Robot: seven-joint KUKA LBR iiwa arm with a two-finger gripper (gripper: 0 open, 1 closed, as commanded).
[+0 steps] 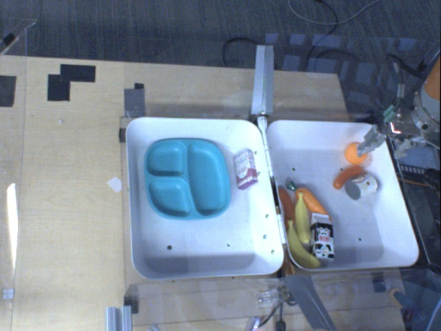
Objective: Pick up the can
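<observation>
The can (244, 169) was seen just right of the blue tray (187, 178); the gripper (373, 142) (finger state could not be told) was positioned far right of the tray.

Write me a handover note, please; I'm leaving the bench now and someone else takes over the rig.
Gripper: over the far right corner of the right white bin, next to the round orange ball; open or shut cannot be told.
Can: the small pink-and-white labelled can lies in the left white bin, near its right wall, beside the blue divided plate.
Done: nothing; the can is not lifted.
Left: cross to the left bin, grasp the can, lift it.
</observation>
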